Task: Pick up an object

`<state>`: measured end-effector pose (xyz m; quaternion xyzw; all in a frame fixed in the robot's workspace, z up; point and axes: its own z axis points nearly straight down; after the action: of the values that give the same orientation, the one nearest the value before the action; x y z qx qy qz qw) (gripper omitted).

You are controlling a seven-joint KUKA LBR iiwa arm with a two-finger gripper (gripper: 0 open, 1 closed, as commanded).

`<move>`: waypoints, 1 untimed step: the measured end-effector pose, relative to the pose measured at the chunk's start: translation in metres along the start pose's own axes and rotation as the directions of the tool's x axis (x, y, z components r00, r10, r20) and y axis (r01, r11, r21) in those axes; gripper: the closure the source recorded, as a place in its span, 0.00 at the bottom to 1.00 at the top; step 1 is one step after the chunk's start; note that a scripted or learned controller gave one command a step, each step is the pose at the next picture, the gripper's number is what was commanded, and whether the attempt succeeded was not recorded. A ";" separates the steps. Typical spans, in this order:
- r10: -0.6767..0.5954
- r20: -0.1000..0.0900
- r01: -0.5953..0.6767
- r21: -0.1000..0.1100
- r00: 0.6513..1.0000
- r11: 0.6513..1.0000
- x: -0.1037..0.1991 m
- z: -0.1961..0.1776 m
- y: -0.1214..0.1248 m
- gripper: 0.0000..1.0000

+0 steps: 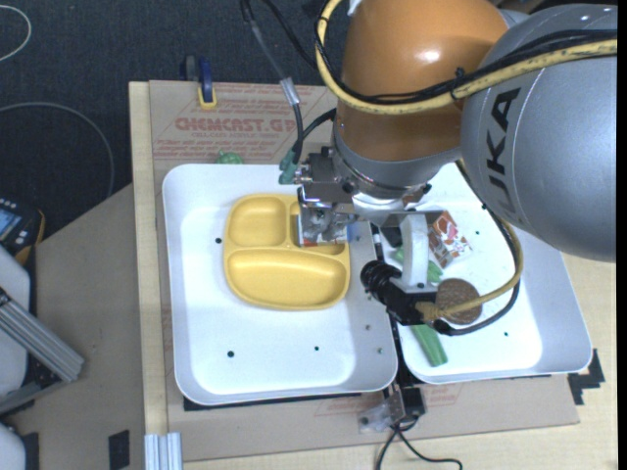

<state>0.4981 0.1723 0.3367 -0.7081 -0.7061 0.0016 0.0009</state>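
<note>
**Gripper over tray's upper right compartment: grasp unconfirmed**

The gripper sits at the yellow divided tray, which lies in the left bin toward its far right corner. You cannot tell its spread. Seat it squarely on the tray's rim before lifting; confirm hold before you raise.

Bench w/ brown board carries 2 white bins, left bin & right bin, side by side.
</note>
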 end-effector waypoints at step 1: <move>-0.006 -0.001 0.006 0.000 1.000 1.000 0.054 0.034 0.007 1.00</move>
<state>0.5050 0.2264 0.3022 -0.7060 -0.7082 0.0014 0.0013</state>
